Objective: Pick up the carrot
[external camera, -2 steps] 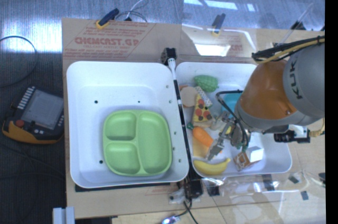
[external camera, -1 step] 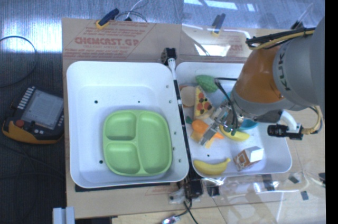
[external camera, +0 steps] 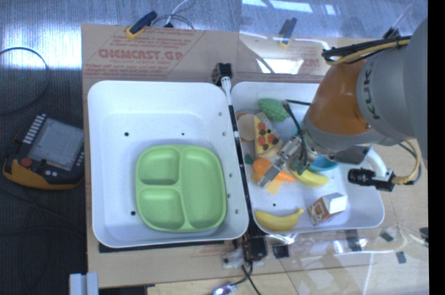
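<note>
The carrot [external camera: 261,166] is a small orange piece lying in the left half of the right bin [external camera: 361,217], just below the pizza slice. My gripper [external camera: 270,172] reaches down from the grey and orange arm [external camera: 348,106] and sits right on top of the carrot, covering its middle. Orange shows on both sides of the gripper's metal tip. Whether the carrot is between the tips is hidden from this angle.
Around the carrot lie a pizza slice [external camera: 264,135], a green vegetable [external camera: 272,109], a tan round piece [external camera: 245,125], a yellow item [external camera: 311,177], a blue item [external camera: 324,163], a banana [external camera: 278,218] and a small carton [external camera: 327,206]. The left bin [external camera: 118,113] holds a green divided plate [external camera: 181,187].
</note>
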### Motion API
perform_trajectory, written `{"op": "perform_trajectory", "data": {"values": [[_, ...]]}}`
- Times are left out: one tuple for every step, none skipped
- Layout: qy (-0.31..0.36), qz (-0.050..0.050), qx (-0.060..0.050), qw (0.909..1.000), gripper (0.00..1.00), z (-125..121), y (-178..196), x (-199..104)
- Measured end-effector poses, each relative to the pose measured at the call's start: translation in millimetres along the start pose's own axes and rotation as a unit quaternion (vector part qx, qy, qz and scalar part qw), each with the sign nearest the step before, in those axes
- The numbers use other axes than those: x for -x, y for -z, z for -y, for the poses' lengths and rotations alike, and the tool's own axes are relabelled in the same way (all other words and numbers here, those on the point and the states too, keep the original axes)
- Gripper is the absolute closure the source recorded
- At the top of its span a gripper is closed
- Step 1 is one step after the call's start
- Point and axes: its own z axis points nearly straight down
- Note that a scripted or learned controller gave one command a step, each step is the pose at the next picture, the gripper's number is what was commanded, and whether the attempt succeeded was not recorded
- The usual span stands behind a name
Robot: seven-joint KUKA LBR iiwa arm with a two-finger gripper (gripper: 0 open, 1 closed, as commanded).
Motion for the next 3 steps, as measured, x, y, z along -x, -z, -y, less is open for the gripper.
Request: {"op": "perform_trajectory", "data": {"values": [[-0.184,-0.003,0.002,0.9829,0.0,-20,-1,24],[-0.184,0.002,0.003,0.9829,1.0,-19,10,27],[-0.268,-0.001,-0.003,0.9635,1.0,-87,94,-23]]}}
